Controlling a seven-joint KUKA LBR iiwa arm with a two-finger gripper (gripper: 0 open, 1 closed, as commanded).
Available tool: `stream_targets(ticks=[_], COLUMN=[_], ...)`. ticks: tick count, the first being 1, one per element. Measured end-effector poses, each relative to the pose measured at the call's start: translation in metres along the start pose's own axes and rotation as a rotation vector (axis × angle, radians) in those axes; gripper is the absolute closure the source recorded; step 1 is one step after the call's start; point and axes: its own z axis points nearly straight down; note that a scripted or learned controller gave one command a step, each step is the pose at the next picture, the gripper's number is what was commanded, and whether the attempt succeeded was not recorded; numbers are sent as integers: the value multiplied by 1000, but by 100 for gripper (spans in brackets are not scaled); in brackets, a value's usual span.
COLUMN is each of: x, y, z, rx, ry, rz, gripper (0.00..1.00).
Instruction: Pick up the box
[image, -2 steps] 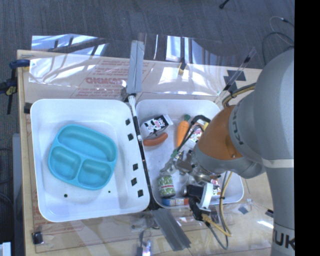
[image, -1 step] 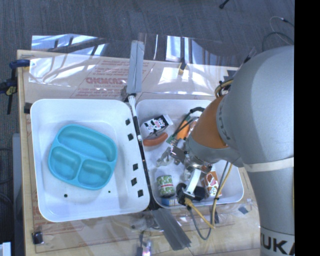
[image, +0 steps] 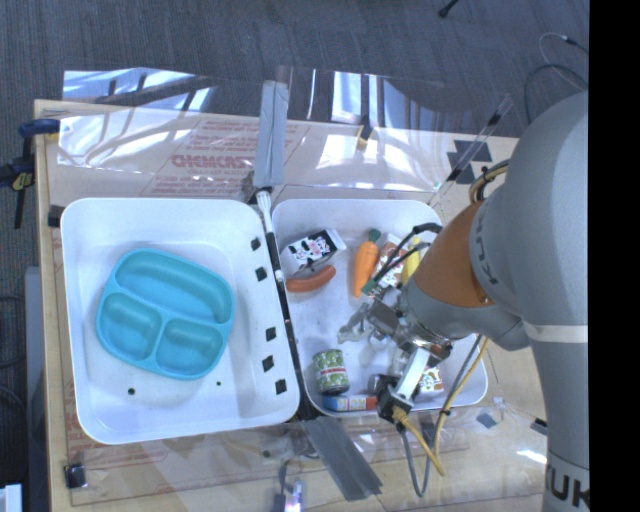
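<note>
The box (image: 312, 250) is small and white with black cow-like patches. It lies in the back left part of the right bin (image: 330, 212), just behind a brown sausage (image: 310, 281). My gripper (image: 364, 326) hangs low over the middle of the right bin, to the front right of the box and apart from it. It touches nothing that I can make out. The grey arm and its orange band (image: 455, 275) cover the bin's right side.
An orange carrot (image: 366, 264) and a yellow item (image: 406, 262) lie behind the gripper. A green can (image: 331, 370), a red and white tube (image: 350, 402) and a small carton (image: 430, 381) sit at the front. The left bin (image: 80, 300) holds a blue divided plate (image: 165, 313).
</note>
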Motion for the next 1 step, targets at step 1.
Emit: stream_targets(ticks=[1], x=[77], y=[3], z=[30], rx=[-11], ry=[-9], rz=[-131], gripper=[0])
